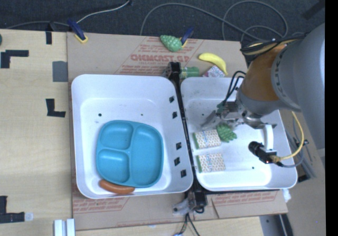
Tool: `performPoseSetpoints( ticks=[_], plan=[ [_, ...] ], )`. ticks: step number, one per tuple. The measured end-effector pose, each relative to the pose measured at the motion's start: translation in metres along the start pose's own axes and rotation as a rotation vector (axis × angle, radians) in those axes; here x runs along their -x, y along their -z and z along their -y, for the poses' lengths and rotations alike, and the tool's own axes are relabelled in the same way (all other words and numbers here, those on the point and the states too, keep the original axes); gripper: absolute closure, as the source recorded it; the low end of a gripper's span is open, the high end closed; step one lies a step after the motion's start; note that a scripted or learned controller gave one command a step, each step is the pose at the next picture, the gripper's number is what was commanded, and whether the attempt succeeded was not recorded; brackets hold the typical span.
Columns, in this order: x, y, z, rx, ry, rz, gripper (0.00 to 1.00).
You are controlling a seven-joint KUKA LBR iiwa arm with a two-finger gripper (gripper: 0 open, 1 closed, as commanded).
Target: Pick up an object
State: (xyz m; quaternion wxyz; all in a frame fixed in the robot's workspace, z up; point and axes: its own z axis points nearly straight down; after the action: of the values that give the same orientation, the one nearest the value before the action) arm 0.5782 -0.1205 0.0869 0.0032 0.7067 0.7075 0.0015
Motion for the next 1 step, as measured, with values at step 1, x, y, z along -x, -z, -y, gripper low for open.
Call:
performPoseSetpoints(
  ticks=[1],
  plan=[
    [-0.0046,-0.0008,-0.0257,-0.004,-0.001,-0.001,0.0]
  ],
)
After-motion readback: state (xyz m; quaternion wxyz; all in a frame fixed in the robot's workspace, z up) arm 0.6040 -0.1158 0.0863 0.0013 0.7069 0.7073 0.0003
